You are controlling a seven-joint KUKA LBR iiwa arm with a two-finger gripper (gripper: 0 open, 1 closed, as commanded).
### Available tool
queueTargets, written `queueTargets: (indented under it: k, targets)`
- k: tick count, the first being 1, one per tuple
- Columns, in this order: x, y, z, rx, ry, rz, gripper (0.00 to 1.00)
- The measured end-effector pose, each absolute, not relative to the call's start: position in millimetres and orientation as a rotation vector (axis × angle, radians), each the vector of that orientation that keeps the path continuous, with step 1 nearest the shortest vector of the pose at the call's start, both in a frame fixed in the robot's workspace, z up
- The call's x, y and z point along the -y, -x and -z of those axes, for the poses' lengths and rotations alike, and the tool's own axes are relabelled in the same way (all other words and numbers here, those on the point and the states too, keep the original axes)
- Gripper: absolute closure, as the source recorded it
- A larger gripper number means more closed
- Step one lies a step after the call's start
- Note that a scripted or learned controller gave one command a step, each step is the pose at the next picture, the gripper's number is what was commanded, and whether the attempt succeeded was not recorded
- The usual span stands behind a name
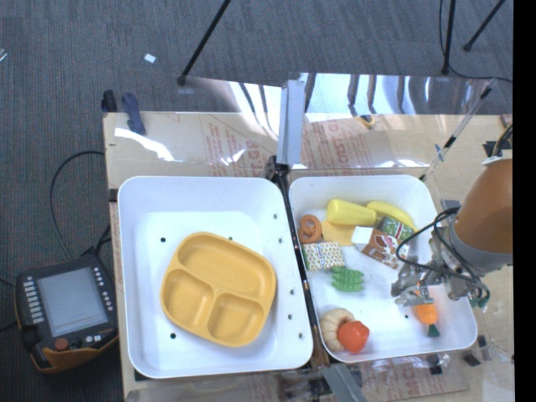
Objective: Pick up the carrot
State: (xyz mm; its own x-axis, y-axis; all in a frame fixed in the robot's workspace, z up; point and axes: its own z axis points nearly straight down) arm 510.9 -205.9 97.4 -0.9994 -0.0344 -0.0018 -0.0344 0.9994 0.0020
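The carrot (428, 315) lies in the near right corner of the right bin (419, 187), orange with a small green tip pointing toward the near edge. My end effector (425, 290) hangs just above and beside it, on its far side, amid a tangle of cables and metal parts. From this slant I cannot tell whether it is spread or pressed together, nor whether it touches the carrot; nothing shows the carrot pinched. My wrist, with its orange band (496, 208), comes in from the right and is cut off at the frame's edge.

Left of the carrot, near the bin's near wall, a red tomato (353, 335) sits against a pale, ribbed round thing (334, 323) that I cannot make out clearly. Farther back lie a green pea pod (347, 278), a small patterned packet (322, 256), a brown ring-shaped piece (311, 227), a yellow block (350, 213), a banana (392, 214) and a printed carton (383, 245), partly overlapping.

The left bin (142, 224) holds a yellow divided plate (219, 288). Both bins sit on a table (218, 145) covered with cardboard, with a glaring clear panel (377, 95) at the far side. A control pendant (65, 310) rests on grey carpet (84, 40) to the left, and tripod legs (209, 25) stand beyond.
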Motion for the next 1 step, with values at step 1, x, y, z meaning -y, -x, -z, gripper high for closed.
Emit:
queueTargets:
  k: [1]
  targets:
    - [208.5,-483.9,-116.5,-3.138,-0.180,-0.003,1.00]
